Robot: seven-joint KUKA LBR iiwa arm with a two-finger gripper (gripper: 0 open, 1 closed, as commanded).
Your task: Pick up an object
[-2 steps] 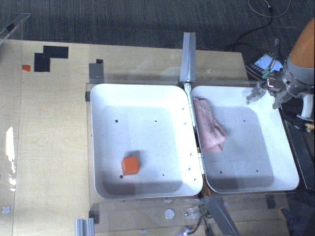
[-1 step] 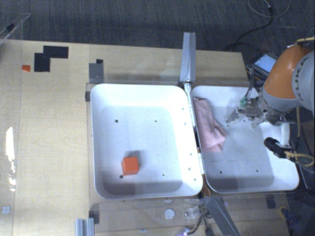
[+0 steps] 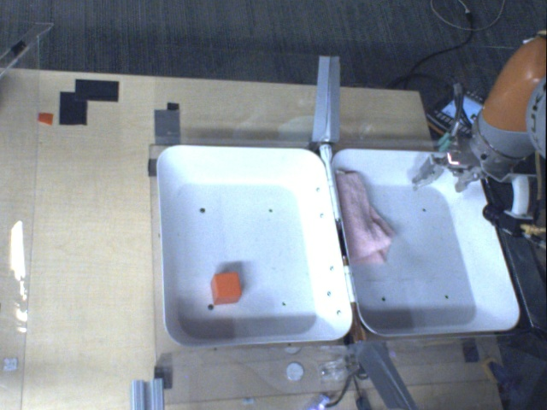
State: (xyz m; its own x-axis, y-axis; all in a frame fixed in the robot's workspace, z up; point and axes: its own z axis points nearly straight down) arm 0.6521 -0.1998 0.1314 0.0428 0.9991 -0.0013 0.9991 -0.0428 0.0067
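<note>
A grey robot arm with an orange band reaches in from the right, its claw hanging over the far right corner of the right bin, fingers spread apart with nothing between them. A crumpled pink cloth lies against that bin's left wall, near the claw but not touching it. In the left bin, a small orange block sits near the front left corner. The arm's upper body is cut off at the frame's edge; cables behind it blur together on the pale worktop.
</note>
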